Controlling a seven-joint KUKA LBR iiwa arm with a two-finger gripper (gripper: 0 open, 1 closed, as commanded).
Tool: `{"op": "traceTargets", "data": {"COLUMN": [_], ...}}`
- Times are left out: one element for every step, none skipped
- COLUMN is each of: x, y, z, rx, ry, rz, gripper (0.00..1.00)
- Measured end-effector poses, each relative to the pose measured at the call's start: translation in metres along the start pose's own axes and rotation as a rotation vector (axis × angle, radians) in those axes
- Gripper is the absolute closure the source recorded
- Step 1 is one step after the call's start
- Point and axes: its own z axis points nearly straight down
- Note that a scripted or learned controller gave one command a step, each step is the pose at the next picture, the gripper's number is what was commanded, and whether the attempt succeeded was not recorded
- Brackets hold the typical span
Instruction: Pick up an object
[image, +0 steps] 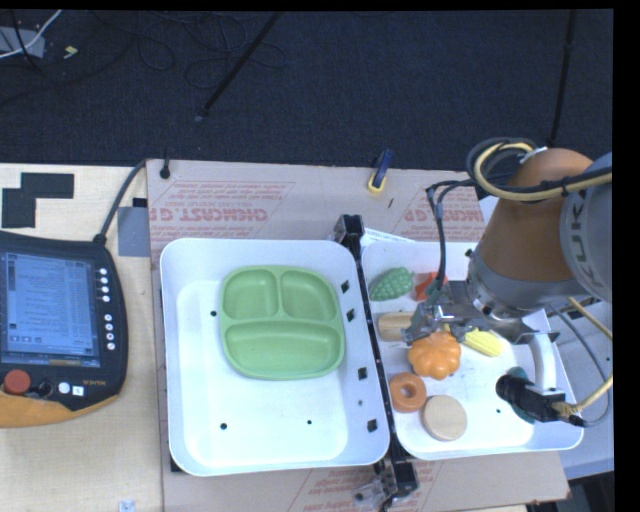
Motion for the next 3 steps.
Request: {"op": "traceTargets", "data": {"x": [0.038, 0.029, 0.029], "y": [0.012, 0.012, 0.007], "z": [-0.002, 0.001, -0.018], "rx": [0.000, 0.002, 0.000], "ry": [0.000, -0.001, 0.000], "rz": [-0.001, 0.005, 0.002], "gripper": [1.00, 1.00, 1.00]}}
